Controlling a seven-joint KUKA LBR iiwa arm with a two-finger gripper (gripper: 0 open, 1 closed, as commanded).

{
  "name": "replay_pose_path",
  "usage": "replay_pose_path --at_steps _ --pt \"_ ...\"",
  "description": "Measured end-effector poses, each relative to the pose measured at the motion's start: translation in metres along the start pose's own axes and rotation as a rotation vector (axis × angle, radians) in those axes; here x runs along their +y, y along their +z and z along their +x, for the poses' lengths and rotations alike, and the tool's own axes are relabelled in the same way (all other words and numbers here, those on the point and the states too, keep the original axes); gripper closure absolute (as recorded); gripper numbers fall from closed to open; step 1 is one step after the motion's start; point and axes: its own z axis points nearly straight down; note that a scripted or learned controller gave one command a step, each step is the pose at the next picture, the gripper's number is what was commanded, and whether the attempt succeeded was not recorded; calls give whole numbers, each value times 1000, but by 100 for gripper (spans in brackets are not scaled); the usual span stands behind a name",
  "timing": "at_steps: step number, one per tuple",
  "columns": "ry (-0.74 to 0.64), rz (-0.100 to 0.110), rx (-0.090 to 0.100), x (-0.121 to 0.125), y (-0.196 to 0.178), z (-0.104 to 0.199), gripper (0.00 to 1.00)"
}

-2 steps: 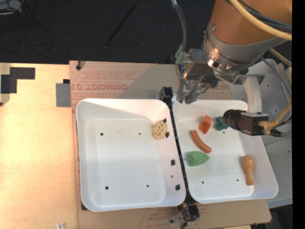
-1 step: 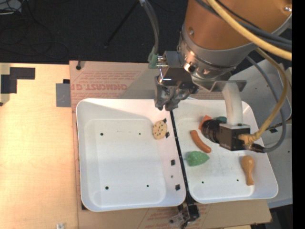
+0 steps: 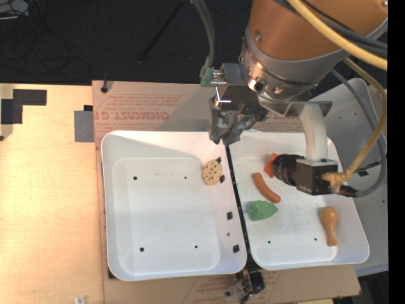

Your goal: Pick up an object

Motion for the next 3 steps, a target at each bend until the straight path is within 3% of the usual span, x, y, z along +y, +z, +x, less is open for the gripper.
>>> replay_pose_path --at_steps 3 --pt "-20 14 -4 0 -27 2 100"
